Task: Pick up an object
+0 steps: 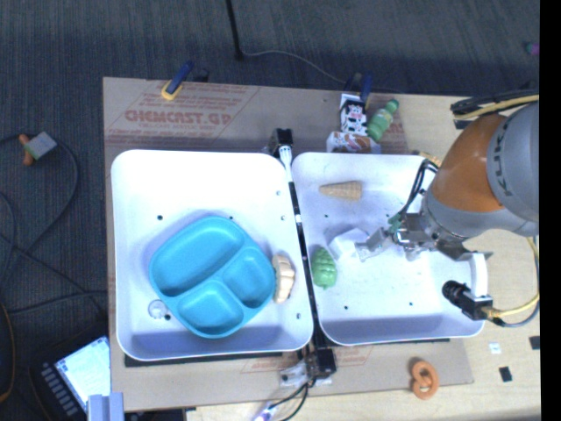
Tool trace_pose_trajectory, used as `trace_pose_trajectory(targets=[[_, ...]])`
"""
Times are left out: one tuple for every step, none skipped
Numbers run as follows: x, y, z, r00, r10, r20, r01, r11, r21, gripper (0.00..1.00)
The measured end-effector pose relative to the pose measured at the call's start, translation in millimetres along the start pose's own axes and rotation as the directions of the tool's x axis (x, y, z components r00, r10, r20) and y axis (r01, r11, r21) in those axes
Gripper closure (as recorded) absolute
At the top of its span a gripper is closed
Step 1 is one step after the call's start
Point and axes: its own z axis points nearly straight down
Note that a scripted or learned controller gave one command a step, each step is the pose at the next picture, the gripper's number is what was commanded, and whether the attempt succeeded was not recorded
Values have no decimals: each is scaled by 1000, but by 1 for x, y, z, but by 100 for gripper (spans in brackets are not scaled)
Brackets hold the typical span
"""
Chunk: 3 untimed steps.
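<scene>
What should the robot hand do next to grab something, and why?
Probably slide toward the small green round object and lower over it. The two-finger gripper hovers in the right white bin with nothing seen between its fingers, and that green piece lies close by near the bin's left wall. The tan cone-shaped object looks like another option.

One fixed overhead view, slanted down, both white bins (210,160) within frame, arm (491,178) from right.
</scene>
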Motion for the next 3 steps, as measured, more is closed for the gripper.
trace_pose_trajectory(targets=[[-19, 69, 21, 1000, -2, 1, 2, 1000, -6, 0], [-20, 70, 10, 1000, -3, 5, 3, 1000, -7, 100], [6, 130, -36, 1000, -3, 0, 3, 1000, -3, 100]])
